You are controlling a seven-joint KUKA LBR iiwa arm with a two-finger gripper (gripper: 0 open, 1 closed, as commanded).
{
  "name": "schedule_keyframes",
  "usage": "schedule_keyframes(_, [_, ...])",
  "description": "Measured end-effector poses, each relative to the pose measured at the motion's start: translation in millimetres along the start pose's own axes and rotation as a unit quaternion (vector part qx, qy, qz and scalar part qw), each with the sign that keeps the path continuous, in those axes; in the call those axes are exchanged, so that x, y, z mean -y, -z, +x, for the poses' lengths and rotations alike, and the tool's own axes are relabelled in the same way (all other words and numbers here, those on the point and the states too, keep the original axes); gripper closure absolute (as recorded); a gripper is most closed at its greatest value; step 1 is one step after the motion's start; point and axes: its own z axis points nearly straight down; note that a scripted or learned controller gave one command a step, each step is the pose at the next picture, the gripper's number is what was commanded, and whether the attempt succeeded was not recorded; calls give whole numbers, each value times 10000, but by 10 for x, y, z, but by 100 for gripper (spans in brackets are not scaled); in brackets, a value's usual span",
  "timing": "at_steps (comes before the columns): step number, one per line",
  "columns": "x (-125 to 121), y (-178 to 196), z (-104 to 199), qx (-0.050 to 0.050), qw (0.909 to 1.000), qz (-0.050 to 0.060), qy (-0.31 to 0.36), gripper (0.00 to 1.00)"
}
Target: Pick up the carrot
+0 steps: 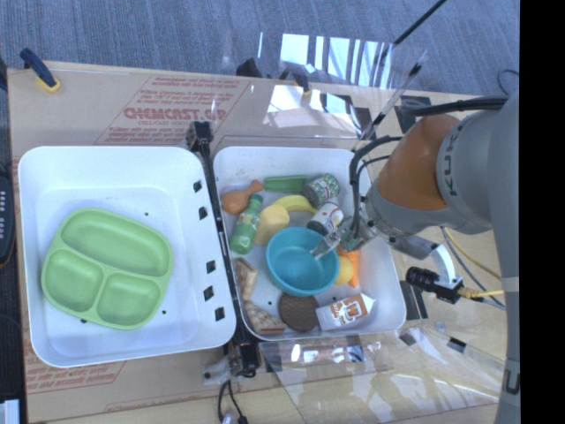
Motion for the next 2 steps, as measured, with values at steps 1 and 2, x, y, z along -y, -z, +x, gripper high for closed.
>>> schedule_keyframes(1, [402, 395, 183, 39, 9878, -17, 1556, 100])
schedule_keyframes(2, [-251, 904, 708, 27, 9974, 23, 723, 100])
